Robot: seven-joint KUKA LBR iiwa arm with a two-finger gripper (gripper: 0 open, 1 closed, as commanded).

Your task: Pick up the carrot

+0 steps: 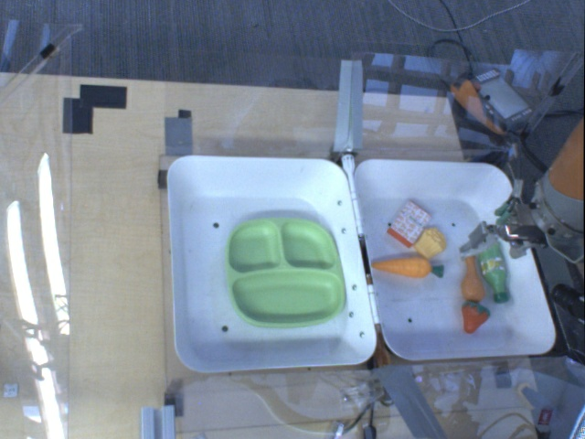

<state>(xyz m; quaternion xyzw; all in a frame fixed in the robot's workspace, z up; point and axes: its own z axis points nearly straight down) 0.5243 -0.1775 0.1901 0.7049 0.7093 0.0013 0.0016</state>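
Green divided plate (285,273) sits mid left bin (196,337). Carrot (403,266) lies in right bin (430,346), just past divider from plate, leafy end toward gripper (494,234). Gripper near bin's far-right edge, well apart from carrot, fingers spread, nothing between.

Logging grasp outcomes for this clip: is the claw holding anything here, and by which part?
Nothing is held. The claw hovers at the right bin's right side, above the green bottle, apart from the carrot.

Robotics lab bench

Clear guard panels (402,90) and loose cable (439,7) at upper right, carpeted floor (183,16) along the top, paired white bins (265,176) at centre.
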